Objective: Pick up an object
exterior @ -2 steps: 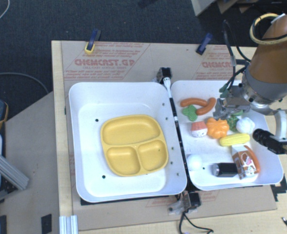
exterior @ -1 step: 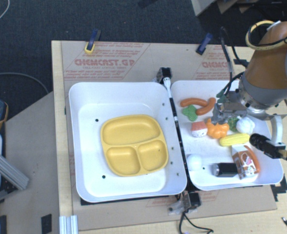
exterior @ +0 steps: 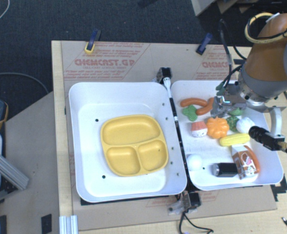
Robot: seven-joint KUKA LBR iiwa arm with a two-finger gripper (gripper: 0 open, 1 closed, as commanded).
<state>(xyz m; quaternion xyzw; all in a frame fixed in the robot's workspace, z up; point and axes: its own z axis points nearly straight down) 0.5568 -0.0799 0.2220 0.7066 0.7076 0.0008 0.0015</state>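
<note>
The arm reached in from the right and its hand (exterior: 225, 103) hung low over the back part of the right bin (exterior: 275, 172). I could not tell how the hand was set, because the wrist hid it from above.

The right bin held a pile of toy food. An orange pumpkin (exterior: 217, 127) sat just under the hand. A green broccoli (exterior: 190, 113) and a long hot dog (exterior: 197, 102) lay a little to its left. A small pink and white cake (exterior: 199, 129) sat beside the pumpkin. A yellow corn cob (exterior: 235, 140) lay in front of it, and a white egg (exterior: 244, 125) was close by. A white ball (exterior: 194, 162), a black block (exterior: 225, 169) and a brown packet (exterior: 244, 162) lay near the front.

The left bin (exterior: 82, 106) held a yellow tray (exterior: 133, 144) with three parts.

The pumpkin looked like the thing to pick up. It was probably light, hard plastic, smooth and round, so it might slip out. The best spot would be across its fat middle. The toys were packed close, so the hand could bump the corn or the egg.
</note>
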